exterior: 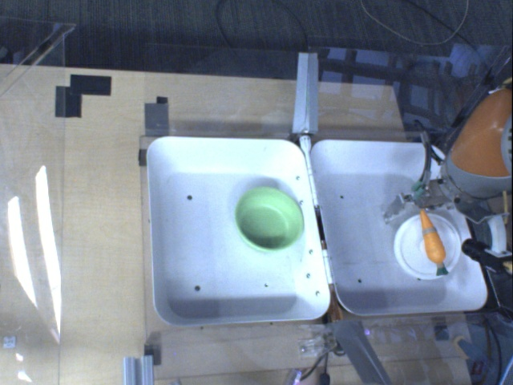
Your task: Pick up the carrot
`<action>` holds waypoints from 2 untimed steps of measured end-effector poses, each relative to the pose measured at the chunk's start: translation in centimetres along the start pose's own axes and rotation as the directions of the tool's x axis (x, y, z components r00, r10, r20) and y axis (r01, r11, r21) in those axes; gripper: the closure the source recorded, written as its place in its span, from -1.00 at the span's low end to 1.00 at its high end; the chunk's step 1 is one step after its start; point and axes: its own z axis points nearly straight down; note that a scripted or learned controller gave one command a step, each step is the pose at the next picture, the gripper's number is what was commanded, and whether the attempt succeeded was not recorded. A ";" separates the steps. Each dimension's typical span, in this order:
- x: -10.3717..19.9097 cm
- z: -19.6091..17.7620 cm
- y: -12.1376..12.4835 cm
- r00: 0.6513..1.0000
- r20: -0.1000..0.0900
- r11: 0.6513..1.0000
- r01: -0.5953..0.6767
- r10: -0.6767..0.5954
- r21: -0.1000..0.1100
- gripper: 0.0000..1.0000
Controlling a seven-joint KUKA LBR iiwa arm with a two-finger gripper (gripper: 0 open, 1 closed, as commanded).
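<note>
Bench [80, 239] fills lower left. Mid-frame, a green bowl [270, 217] sits in the left bin [176, 295]. Lower right, the carrot [432, 241] lies on a white plate [409, 255]; the gripper [417, 196] hangs just above-left, its state impossible to judge. Closing there may miss or roll the carrot.

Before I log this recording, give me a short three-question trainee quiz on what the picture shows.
1. True or false: the orange carrot with a green stem end lies in the round green bowl.
2. Which shallow white bin holds the round white plate? A) the left bin B) the right bin
3. Fill in: the carrot rests on the ____.

Key
1. False; the carrot lies on the white plate, in the other bin from the bowl.
2. B.
3. Plate; the arm's tool is just above the plate in the picture, near the carrot's tip.
</note>
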 end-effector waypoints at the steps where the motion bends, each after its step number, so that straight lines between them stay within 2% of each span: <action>1: -0.3 0.6 -4.3 1.000 0.002 1.000 -0.028 0.028 -0.004 -1.00; 2: 0.2 0.3 -7.3 0.988 0.007 0.988 -0.152 0.152 -0.026 -1.00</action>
